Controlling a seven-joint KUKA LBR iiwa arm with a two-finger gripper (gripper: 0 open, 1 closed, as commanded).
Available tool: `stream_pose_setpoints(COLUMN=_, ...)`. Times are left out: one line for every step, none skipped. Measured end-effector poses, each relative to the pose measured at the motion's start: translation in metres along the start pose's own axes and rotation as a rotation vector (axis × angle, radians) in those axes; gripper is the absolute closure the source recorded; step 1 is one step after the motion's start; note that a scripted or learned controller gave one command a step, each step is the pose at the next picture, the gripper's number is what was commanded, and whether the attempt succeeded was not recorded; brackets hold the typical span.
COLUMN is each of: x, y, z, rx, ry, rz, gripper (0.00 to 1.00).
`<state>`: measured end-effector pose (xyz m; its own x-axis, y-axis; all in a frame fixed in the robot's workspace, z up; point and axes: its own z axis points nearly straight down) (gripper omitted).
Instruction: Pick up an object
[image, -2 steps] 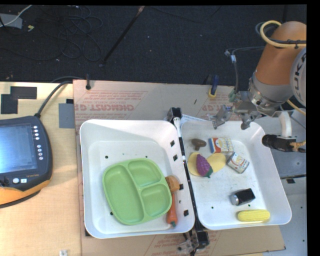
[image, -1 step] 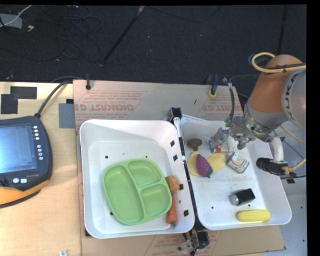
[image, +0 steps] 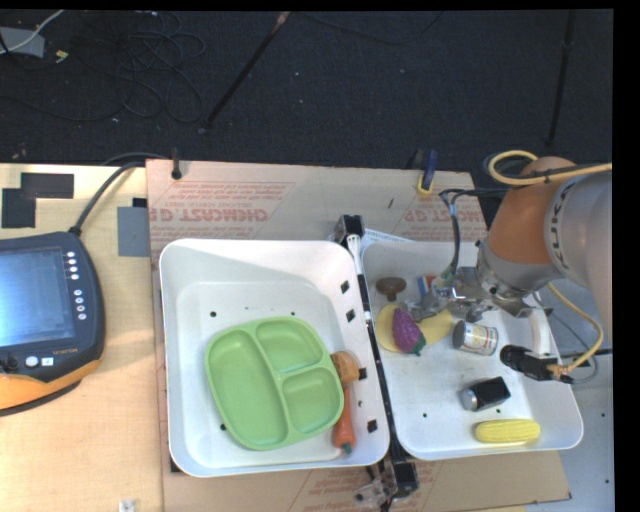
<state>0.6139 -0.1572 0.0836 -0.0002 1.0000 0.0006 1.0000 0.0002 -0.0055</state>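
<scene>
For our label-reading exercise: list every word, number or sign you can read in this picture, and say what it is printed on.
Red print on the cardboard sheet behind the bins: upside down and blurred, not surely readable.
Red print on the cardboard at the front edge: too blurred.
Handheld screen unit: buttons and display too small to read.
Small can: label unreadable.

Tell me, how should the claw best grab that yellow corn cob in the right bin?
Probably from straight above, across the middle of the corn cob. It lies flat, long and narrow, near the front wall of the right bin, so fingers closing across its short width should fit. The black can sits apart behind it, leaving room.
</scene>
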Motion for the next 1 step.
stream_pose_setpoints(x=-0.0016, y=0.0012, z=-0.0151, rx=-0.005, ry=0.001, rz=0.005, gripper=1.0)
